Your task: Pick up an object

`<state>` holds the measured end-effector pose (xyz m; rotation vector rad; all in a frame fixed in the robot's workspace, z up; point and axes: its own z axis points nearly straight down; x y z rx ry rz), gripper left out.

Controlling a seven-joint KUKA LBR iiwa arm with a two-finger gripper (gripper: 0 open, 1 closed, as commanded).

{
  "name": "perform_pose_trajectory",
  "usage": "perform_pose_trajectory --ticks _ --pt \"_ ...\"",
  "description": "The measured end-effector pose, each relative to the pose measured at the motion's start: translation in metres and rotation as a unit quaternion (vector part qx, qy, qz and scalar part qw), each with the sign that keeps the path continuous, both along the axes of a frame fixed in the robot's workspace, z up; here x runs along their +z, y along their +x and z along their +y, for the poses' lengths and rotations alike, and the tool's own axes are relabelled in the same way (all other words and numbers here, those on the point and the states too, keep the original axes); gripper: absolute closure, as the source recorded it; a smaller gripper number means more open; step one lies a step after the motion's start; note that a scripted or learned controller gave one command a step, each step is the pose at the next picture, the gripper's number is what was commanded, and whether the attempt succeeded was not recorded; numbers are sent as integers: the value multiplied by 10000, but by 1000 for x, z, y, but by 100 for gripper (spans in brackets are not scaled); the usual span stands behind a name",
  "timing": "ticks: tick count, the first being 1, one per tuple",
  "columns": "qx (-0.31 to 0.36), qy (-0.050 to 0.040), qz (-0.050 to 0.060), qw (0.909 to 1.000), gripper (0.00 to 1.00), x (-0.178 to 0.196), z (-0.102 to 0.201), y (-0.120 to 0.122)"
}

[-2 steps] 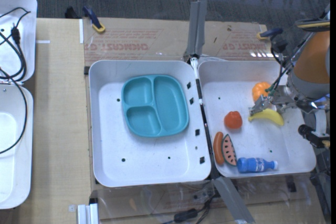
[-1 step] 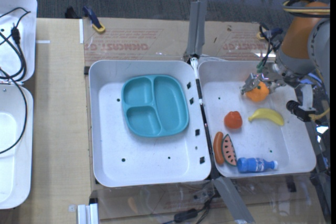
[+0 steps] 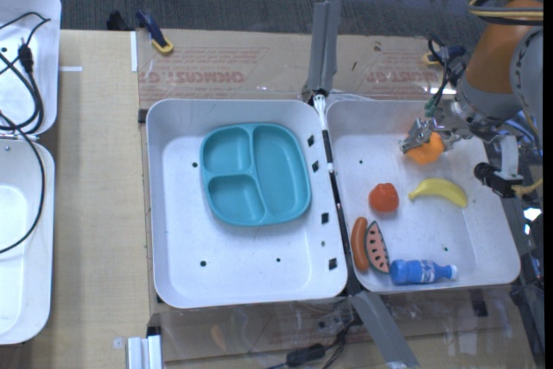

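Camera view, left bin holds teal plate, fingers grasping orange.

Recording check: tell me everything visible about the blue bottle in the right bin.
The blue bottle lies on its side along the near wall of the right bin, white cap end toward the view's right. It looks like plastic, blue with a paler label band. It rests just right of the watermelon slice; whether they touch is unclear.

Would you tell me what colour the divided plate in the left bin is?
The plate is teal, seen clearly in the camera view.
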<state>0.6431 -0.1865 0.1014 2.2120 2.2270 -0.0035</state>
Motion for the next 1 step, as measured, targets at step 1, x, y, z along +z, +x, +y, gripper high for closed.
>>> perform_pose_trajectory --ticks 1 --pt "-19 13 3 10000 100 87 67 -20"
